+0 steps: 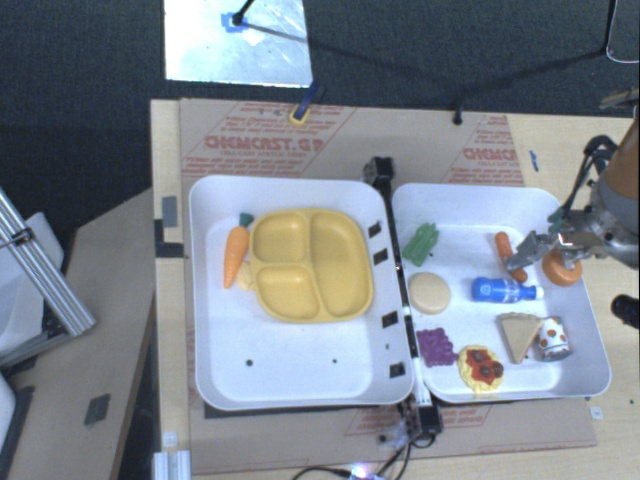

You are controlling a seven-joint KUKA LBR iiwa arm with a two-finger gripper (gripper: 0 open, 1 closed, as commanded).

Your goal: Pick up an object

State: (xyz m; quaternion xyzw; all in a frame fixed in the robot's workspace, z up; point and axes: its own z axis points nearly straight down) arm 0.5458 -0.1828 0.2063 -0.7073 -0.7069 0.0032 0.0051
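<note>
The right bin (462,218) holds several toy foods: a green vegetable (422,242), a round tan bun (430,292), a blue bottle (505,290), an orange-red sausage (503,243), purple grapes (436,346), a small pizza (481,366), a tan wedge (516,334) and a little patterned can (552,338). My gripper (524,254) reaches in from the right over this bin's far right part. It hangs just beside the sausage and above the blue bottle. An orange piece (563,269) lies right under the wrist. Nothing shows in the gripper's hold.
The left bin (300,363) carries a yellow divided plate (305,265) with a carrot (232,256) against its left side. A black divider (395,268) with clips runs between the bins. Cardboard lies under both bins, and a shiny metal sheet (238,28) sits at the back.
</note>
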